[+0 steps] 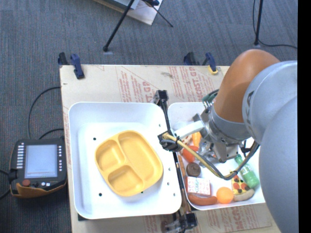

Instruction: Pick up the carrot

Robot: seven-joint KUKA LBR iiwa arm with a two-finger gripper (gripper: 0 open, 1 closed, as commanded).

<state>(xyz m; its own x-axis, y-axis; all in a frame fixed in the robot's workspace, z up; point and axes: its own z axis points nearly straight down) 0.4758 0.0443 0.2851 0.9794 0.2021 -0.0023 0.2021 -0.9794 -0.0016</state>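
Note:
The carrot (196, 139) is a narrow orange piece in the right bin (181, 111), near its left wall. Only a short stretch of it shows, because the arm's wrist covers the rest. My gripper (208, 150) reaches down into the bin right beside the carrot, under the grey wrist and cables. A red-orange piece (189, 152) lies just below and left of the carrot.
The right bin also holds a brown round piece (194, 169), a white and red box (198, 185), a sausage (203, 200), an orange (224, 194), a pizza slice (239, 183) and a green bottle (249, 176). A yellow divided plate (129, 162) lies in the left bin (82, 130).

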